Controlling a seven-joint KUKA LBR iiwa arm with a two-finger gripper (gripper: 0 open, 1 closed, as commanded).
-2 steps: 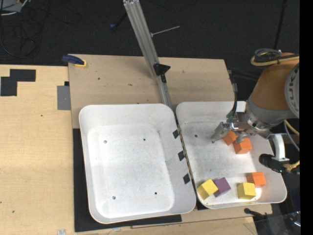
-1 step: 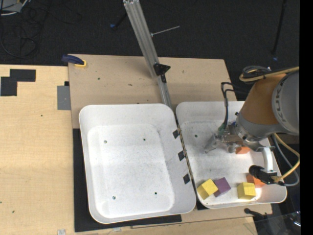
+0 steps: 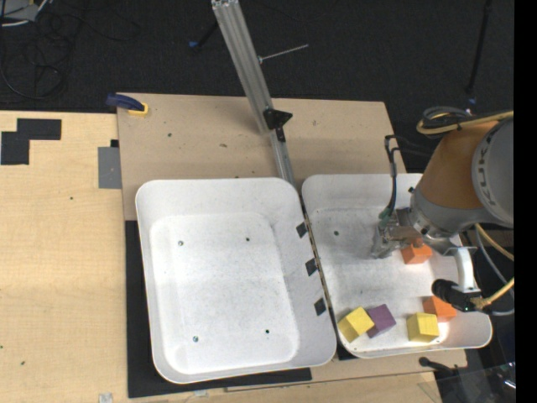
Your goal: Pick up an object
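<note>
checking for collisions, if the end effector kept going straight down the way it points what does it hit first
Most likely the floor of the right bin: the end effector points down at bare white bottom. An orange block sits just beside it; depth is unclear, so it might graze that.

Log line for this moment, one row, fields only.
arm: over right bin | gripper: low, beside orange block | grasp: unconfirmed | front edge: yellow block, purple block

This looks like a robot lab: a wooden tabletop [image 3: 59,250] holds two white bins [image 3: 220,193], with cables [image 3: 33,7] on the dark floor and a metal pole [image 3: 250,74].
</note>
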